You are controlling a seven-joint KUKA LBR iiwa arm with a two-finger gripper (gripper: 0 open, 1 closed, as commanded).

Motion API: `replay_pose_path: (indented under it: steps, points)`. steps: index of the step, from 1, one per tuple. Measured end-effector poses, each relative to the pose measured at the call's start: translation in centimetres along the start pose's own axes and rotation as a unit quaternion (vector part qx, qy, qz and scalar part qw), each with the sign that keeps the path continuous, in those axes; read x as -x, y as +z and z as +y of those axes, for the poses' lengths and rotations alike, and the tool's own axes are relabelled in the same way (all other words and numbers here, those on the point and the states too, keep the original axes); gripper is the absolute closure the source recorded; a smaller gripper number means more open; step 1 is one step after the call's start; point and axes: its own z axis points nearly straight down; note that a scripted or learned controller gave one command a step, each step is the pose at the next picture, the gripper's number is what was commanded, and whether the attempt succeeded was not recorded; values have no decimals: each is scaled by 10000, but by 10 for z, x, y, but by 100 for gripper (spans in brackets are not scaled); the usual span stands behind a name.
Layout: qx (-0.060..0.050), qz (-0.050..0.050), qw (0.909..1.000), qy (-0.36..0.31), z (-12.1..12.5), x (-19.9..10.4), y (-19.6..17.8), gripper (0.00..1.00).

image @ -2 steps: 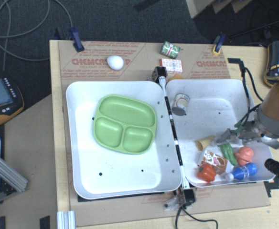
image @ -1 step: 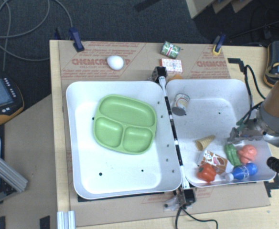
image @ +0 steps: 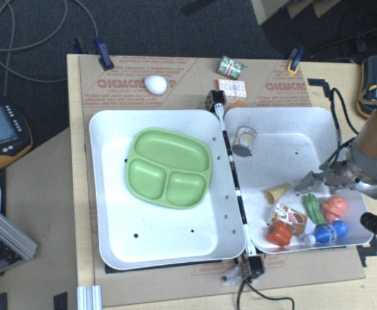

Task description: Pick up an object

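The right bin (image: 285, 124) holds several small things near its front right corner: a tan cone (image: 277, 192), a printed snack packet (image: 290, 217), a red toy (image: 279, 235), a green pepper-like piece (image: 312, 207), a pink ball (image: 335, 206), a blue ball (image: 331, 231) and a small clear bottle (image: 308, 239). A small glass jar (image: 243, 141) lies apart at the bin's back left. My gripper (image: 310, 183) reaches in from the right and hangs just above the green piece, right of the cone. Nothing can be seen held in it.
The left bin (image: 111, 225) carries a green divided plate (image: 169, 168). Behind the bins on the cardboard lie a white egg (image: 155, 84), a green can (image: 230, 66) and a small patterned box (image: 232, 89). Blue clamps (image: 102, 53) hold the board's back edge.
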Motion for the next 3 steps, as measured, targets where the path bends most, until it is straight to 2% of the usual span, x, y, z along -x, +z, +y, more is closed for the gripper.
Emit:
replay_pose_path:
  steps: [1,2,3]
  points:
    - [3,4,10000,-14,23,-71,-20,0]
    - [-16,11,10000,-5,6,-95,25,0]
    - [-7,7,10000,1,6,-94,15,100]
